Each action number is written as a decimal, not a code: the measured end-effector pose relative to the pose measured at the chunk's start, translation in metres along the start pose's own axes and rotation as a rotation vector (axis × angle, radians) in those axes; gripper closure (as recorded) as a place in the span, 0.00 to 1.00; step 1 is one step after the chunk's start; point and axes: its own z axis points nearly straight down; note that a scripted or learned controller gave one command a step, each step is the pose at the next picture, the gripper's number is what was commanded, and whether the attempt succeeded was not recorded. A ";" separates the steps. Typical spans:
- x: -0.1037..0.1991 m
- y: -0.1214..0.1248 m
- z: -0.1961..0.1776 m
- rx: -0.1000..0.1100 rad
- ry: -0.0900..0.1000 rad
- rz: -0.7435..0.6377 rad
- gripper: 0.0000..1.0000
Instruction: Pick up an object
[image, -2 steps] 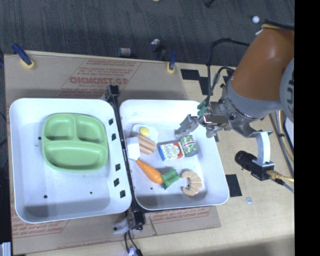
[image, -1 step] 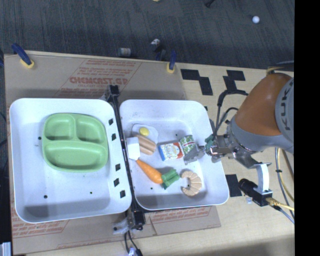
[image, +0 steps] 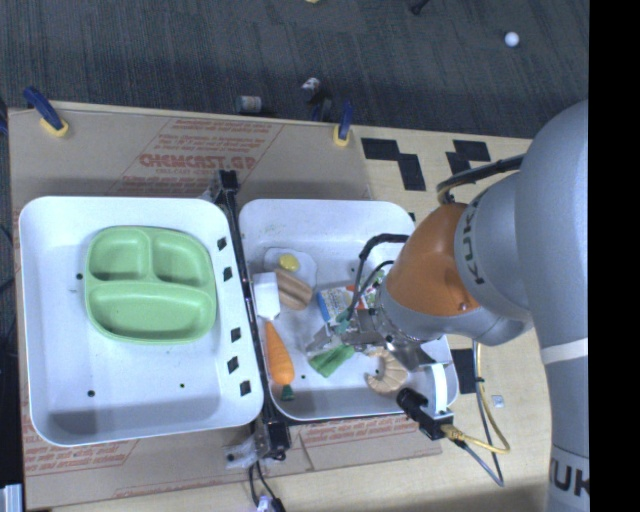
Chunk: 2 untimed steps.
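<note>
While the arm (image: 470, 270) crowds the right bin (image: 320, 212), we see room around the carrot (image: 279, 356); gripper (image: 352, 335) perhaps among clutter, its grasp unreadable.

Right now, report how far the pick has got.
Done: the arm has reached down into the right bin, wrist over the clutter. In hand: nothing visibly; its fingers are hidden among the items. The toy carrot lies untouched by the left wall. Left: grasp and lift something. The green divided plate sits in the left bin.
</note>
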 end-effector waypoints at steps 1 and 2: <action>0.000 0.001 -0.010 0.001 -0.001 -0.005 1.00; 0.078 -0.009 -0.100 -0.003 0.000 0.001 1.00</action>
